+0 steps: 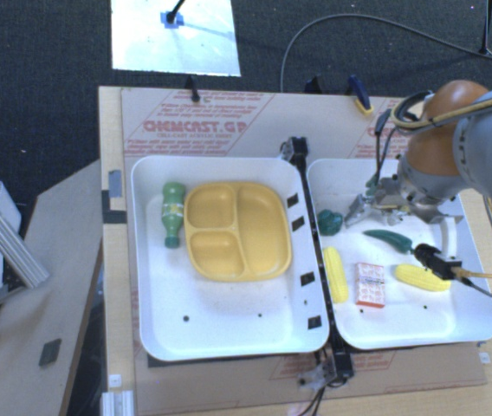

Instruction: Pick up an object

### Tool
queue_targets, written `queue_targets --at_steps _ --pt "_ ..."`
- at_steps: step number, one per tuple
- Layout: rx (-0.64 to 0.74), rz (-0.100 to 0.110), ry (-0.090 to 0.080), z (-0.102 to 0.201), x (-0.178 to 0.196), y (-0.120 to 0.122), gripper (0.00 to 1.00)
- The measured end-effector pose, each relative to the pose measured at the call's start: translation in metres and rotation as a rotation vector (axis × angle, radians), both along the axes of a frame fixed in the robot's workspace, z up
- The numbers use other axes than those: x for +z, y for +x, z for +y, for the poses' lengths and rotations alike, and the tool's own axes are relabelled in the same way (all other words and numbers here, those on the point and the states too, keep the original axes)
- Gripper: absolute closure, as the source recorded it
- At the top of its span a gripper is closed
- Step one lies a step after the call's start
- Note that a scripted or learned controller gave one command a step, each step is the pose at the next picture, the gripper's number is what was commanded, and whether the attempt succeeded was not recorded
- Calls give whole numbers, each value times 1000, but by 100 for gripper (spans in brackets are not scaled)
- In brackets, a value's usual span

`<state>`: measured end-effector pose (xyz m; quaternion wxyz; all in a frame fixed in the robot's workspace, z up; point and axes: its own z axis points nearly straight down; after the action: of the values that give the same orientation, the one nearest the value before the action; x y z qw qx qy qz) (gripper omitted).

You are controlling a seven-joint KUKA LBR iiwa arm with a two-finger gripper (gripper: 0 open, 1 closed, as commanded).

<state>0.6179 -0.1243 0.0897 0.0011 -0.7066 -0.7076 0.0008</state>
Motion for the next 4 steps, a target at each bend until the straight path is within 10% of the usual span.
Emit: queue_targets --at_steps 1,4 --pt "0 -7 -1 0 14 2 100" --pt "5 -12 -2 10 197 11 100"
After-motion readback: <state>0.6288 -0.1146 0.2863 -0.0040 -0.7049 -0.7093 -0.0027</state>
